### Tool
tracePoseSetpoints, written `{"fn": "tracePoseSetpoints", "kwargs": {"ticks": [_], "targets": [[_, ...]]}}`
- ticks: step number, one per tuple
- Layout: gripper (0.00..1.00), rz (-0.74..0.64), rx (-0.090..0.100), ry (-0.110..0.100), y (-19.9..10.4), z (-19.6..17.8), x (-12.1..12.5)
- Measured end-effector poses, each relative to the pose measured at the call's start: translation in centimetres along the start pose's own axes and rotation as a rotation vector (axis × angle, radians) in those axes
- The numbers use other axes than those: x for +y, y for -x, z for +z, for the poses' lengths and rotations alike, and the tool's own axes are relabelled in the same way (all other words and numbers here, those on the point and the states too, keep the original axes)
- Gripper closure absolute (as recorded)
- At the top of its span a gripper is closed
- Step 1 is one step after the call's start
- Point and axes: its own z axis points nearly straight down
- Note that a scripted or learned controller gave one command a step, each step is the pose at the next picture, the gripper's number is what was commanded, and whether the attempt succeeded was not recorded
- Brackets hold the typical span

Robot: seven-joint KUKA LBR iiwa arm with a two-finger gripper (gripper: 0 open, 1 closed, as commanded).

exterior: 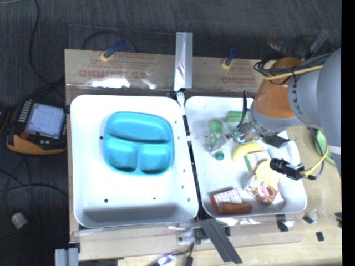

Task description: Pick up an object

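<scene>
At the near edge of the right bin a red sausage is seen, with a brown-and-white packet touching it just behind. Beside these, toward the right, a red-and-white carton lies tilted, and a pale yellow block rests just behind it. A black cylinder on the arm's cabling is seen over the bin's right rim.

Farther back, a banana is found near the bin's middle, with a green-labelled packet touching its near side. To the left, a green bottle lies with clear wrapping around it, and a green box sits near the far wall.

The hand is lowered into the bin between the bottle and the banana, just above the banana's far end. Whether it is wide or narrow cannot be told, and nothing is seen gripped in it.

In the left bin a blue tray with three compartments is lying flat.

At the counter's far edge, cardboard is held by a blue clip and a yellow clip.
</scene>
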Motion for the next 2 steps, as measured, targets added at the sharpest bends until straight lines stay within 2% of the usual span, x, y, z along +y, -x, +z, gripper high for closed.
{"fn": "tracePoseSetpoints", "kwargs": {"ticks": [1, 2], "targets": [[1.0, 0.0, 0.002, 0.004, 0.0, -1.0, 0.1], [1.0, 0.156, 0.002, -0.01, -5.9, -11.3, 5.9]]}}
